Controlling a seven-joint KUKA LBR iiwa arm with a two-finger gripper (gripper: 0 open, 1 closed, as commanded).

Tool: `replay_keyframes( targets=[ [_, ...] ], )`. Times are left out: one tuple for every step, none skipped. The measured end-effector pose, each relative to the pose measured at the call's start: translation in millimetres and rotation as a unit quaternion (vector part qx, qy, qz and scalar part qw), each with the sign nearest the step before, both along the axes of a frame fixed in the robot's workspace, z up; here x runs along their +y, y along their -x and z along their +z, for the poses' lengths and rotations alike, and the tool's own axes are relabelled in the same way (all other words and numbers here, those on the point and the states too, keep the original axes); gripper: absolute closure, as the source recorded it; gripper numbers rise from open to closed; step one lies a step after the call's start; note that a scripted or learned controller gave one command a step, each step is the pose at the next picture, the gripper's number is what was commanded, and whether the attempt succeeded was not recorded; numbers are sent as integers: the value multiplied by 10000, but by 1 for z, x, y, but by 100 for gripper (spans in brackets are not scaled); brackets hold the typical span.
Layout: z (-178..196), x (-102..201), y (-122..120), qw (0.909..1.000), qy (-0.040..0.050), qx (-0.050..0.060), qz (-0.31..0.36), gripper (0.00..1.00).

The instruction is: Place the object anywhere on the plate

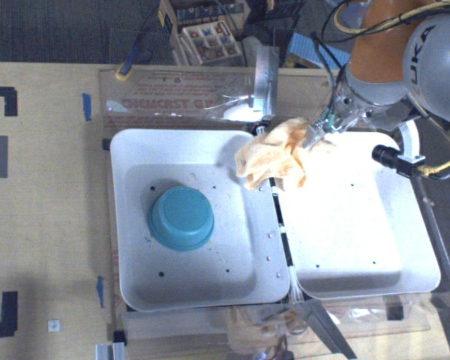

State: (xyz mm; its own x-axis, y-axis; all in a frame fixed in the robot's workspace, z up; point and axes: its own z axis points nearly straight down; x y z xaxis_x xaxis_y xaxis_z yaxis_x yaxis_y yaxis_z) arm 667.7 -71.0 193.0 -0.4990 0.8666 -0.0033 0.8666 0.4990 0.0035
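Fig.: one arm w/ gripper (320, 128) at approx. 1 o'clock of the view, pinching the right-hand corner of a yellow-orange cloth (274, 160); fabric shows between the fingertips, so the gripper is closed narrow on it. The cloth hangs bunched over the seam between the two bins, its bulk draped above the upper right corner of the left bin (127, 163), its held corner over the upper left of the right bin (405, 276). The teal plate (181, 217), which looks more like an upturned dish, sits in the left bin, toward 8 o'clock from the cloth and well apart from it. Handling, judged: light, soft, limp; not fragile, not slippery, but it sags and swings, and a corner pinch can slip. A bunched fold gives the surest hold. Long axis runs approx. 2 o'clock to 8 o'clock, free end pointing toward 8 o'clock, i.e. plate-ward.
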Motion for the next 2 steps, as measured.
replay_keyframes(
  targets=[
    [33, -1, -1, 10000, 1, -8, -3, 100],
    [30, 47, 8, 9801, 1, 11, 1985, 100]
  ],
)
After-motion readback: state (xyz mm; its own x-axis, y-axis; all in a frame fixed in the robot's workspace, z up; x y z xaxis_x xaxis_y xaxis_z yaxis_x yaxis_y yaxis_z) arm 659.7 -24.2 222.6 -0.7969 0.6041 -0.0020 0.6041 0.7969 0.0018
